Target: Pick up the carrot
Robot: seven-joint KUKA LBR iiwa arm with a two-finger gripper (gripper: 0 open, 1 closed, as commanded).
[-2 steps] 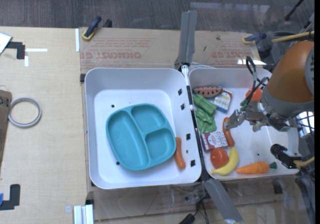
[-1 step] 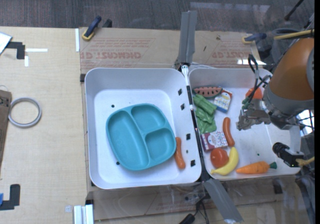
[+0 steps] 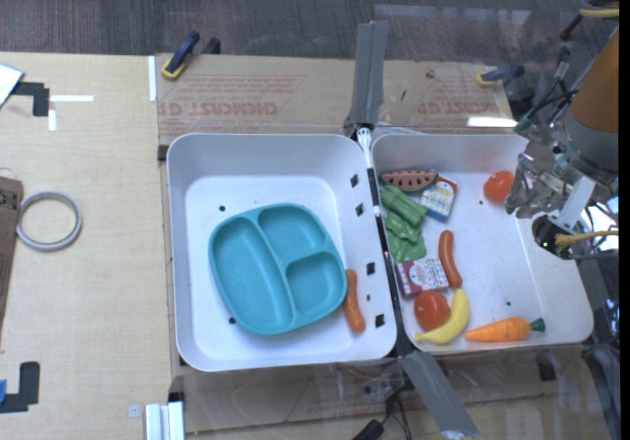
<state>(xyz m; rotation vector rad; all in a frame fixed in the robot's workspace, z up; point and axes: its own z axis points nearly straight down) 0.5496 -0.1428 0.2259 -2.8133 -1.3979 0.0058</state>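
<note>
The carrot point(image 3: 502, 330), orange with a green stub at its right end, lies flat near the front right corner of the right bin point(image 3: 532, 276). My gripper point(image 3: 532, 202) hangs over the bin's right rim at the back, well behind the carrot and apart from it. A red-orange ball point(image 3: 498, 185) lies just to the gripper's left. Nothing shows in the gripper's grasp.
Left of the carrot lie a banana point(image 3: 448, 320), a tomato point(image 3: 430, 308), a red packet point(image 3: 425, 276), a sausage point(image 3: 448, 256), green pods point(image 3: 402, 217), a small carton point(image 3: 438, 199) and a watermelon slice point(image 3: 409, 177). The left bin point(image 3: 197, 261) holds a teal divided plate point(image 3: 276, 269) and an orange sausage point(image 3: 352, 300).
</note>
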